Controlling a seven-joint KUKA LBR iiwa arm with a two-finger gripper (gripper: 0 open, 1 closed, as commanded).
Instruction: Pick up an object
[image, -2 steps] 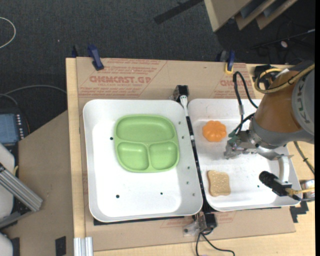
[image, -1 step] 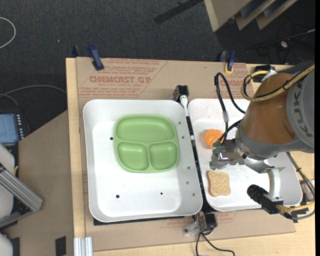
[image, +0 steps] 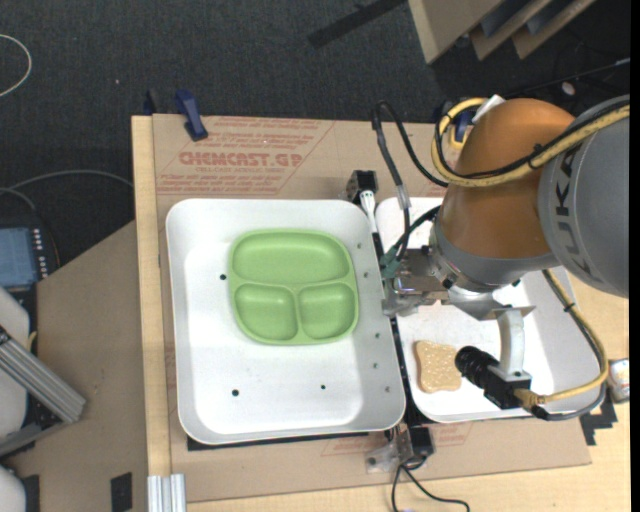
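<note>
Camera view puts the gripper (image: 402, 284) low over the left edge of the right bin (image: 556, 346), close against the rim it shares with the left bin (image: 200, 330). The grey wrist and the orange band of the arm (image: 500, 190) sit right above it and cover most of it, so we cannot tell whether it is spread or pressed together, and we see nothing held in it.

We judge the step to be the approach: the tool is down among the bins, but no object has been taken. The nearest candidate is the slice of bread (image: 437, 366), lying flat on the floor of the right bin, near its front left corner, close to the gripper but apart from it. For the next move we would shift the gripper toward the front of the bin until it stands over the slice, then lower it and close across the slice's narrow sides.

The slice looks tan and speckled, with a rounded outline, thin and flat, so it offers little height to catch.

Further out, a green divided plate (image: 295, 285) rests in the left bin, well apart from the gripper.
</note>
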